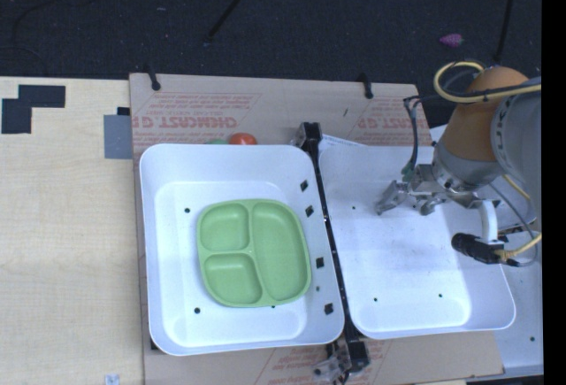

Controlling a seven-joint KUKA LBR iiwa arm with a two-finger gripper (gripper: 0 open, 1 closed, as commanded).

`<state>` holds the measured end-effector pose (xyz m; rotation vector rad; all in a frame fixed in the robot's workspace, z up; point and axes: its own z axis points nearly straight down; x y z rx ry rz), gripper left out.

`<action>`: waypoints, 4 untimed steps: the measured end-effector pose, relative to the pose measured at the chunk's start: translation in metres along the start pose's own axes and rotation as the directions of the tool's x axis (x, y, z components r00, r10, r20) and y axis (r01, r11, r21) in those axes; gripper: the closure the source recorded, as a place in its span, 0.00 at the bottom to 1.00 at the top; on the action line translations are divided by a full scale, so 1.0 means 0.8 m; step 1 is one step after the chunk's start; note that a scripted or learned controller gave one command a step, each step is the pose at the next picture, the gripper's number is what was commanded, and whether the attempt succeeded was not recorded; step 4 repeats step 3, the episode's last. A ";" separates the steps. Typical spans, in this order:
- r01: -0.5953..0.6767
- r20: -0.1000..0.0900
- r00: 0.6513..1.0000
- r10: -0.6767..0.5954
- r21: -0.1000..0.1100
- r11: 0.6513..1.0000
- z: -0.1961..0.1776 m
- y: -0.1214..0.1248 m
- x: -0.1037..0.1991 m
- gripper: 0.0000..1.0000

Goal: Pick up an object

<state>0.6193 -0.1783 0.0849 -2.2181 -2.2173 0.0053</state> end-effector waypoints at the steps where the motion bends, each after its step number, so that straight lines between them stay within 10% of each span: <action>1: -0.001 0.001 1.000 0.001 -0.003 1.000 -0.016 0.001 -0.001 1.00; 4: 0.002 0.002 1.000 -0.002 -0.009 1.000 -0.141 0.026 -0.005 1.00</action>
